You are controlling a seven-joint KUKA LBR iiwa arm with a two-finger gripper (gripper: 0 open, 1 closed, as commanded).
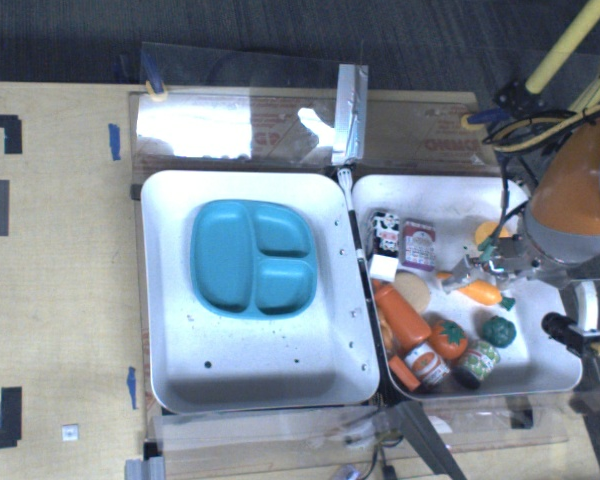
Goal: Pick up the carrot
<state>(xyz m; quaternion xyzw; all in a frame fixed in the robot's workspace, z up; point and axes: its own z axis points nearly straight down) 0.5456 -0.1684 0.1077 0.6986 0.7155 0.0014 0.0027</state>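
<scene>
Orange and small, the carrot [477, 291] is seen lying in the right bin [550, 368], towards its right half, with its green end seemingly pointing right. The gripper [488, 260] is seen directly above and against it, at the end of the arm [572, 203] reaching in from the right. Whether the fingers are parted or closed cannot be told, as the metal parts are blurred and crowd together over the carrot; no hold on it can be claimed.

A good grasp is judged to call for the fingers to be set across the carrot's narrow width, not along its length, and lowered until both sides are enclosed before closing. Care is advised over the neighbours: a green vegetable [498, 330] lies just below the carrot, a round beige piece [413, 289] just to its left, and a long orange bottle [401, 317] further left. A lift straight up is suggested, so that nothing beside it is dragged. The blue divided plate [253, 257] in the left bin [180, 358] is well apart and need not be considered.
</scene>
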